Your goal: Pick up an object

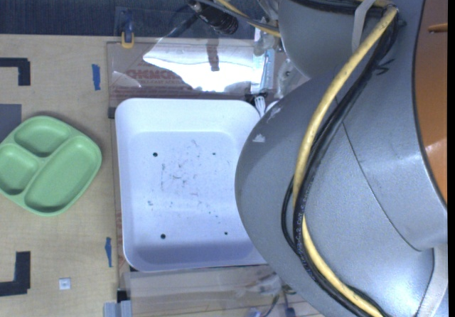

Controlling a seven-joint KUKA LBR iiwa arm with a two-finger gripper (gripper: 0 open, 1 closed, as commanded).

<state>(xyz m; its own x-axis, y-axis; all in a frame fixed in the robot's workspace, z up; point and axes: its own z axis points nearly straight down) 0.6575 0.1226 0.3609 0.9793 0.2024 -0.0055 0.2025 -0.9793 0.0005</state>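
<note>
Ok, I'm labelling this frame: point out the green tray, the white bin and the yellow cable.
green tray (48, 165): camera view, on the ridge between its compartments.
white bin (181, 166): camera view, on its scuffed floor.
yellow cable (323, 106): camera view, midway along the arm's grey shell.

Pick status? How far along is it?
Nothing looks done: no object shows as lifted. In hand: the arm looms over the bench, covering the right side of the white bin. The green divided tray sits outside on the bench. The grasp is still left to do.

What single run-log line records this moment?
arm: over right side, covering view | white bin: scuffed floor | green divided tray: on bench, left | grasp: cannot tell
</note>
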